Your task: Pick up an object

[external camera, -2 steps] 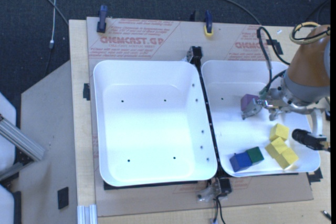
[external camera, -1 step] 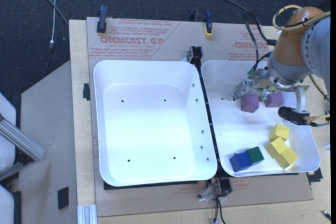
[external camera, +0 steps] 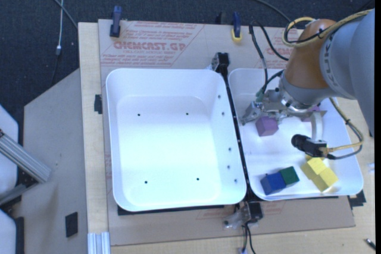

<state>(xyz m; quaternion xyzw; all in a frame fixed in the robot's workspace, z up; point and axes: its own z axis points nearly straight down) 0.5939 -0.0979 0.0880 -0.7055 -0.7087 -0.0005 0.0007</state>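
Observation:
My gripper (external camera: 281, 122) hangs low over the upper part of the right bin (external camera: 348, 187). Its fingers (external camera: 248, 115) are spread open. A purple block (external camera: 266, 126) lies on the bin floor just below the gripper, close to the left finger and not held. Near the bin's front edge a blue block (external camera: 273, 182) and a green block (external camera: 290, 175) sit side by side. To their right lies a yellow block (external camera: 319, 173).
The left bin (external camera: 119, 146) adjoins the right one along a shared rim. A black cable end (external camera: 306, 144) with a yellow lead hangs over the right bin, just above the yellow block. Clamps and cables run along the bench's far edge.

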